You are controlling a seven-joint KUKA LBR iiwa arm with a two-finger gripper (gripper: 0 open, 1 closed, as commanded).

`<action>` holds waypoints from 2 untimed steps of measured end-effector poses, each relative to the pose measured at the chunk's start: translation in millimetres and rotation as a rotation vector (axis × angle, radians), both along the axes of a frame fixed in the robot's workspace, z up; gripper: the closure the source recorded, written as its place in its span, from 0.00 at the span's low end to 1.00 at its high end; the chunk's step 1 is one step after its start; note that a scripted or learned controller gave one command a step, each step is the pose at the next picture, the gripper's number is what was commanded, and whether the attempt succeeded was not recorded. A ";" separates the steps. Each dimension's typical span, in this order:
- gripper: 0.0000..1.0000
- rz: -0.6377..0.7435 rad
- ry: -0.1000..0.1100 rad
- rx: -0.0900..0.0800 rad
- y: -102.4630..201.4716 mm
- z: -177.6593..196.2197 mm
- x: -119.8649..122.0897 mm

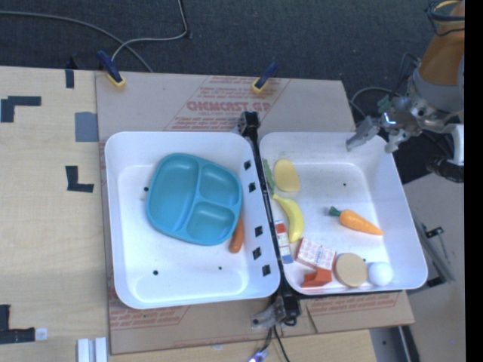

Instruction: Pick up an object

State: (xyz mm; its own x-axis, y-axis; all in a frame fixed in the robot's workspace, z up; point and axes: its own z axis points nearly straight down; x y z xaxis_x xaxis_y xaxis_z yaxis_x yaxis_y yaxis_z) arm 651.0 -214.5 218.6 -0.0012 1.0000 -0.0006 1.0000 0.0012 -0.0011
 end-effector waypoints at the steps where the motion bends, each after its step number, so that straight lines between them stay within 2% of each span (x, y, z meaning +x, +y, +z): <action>1: 0.00 0.000 -0.003 0.000 32.8 -131.7 -31.5; 2: 0.00 -0.002 -0.002 -0.002 -2.3 -30.1 -103.1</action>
State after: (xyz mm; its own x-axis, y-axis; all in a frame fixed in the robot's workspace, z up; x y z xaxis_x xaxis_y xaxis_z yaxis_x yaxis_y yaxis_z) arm 547.9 -216.9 188.5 0.0005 1.0000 -0.0022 1.0000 -0.0005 0.0014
